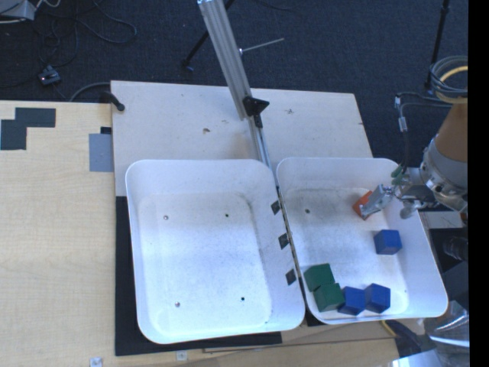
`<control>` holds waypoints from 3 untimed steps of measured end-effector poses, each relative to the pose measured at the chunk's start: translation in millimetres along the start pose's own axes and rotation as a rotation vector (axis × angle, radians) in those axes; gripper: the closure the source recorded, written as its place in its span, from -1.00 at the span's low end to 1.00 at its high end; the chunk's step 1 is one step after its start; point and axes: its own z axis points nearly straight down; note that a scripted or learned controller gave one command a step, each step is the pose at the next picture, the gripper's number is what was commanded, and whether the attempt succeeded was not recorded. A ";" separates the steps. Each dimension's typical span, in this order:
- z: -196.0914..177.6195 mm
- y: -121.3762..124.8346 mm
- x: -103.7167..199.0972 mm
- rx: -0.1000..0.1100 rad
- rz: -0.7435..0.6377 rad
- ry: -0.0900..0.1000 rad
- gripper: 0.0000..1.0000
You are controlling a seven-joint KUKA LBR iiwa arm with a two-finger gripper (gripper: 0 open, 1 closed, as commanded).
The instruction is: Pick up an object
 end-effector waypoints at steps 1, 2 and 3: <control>117.2 59.6 -27.4 0.004 -0.007 -0.001 -1.00; 99.5 81.5 -31.2 -0.003 -0.007 -0.002 -1.00; 132.4 25.0 -16.7 -0.002 -0.003 0.000 -1.00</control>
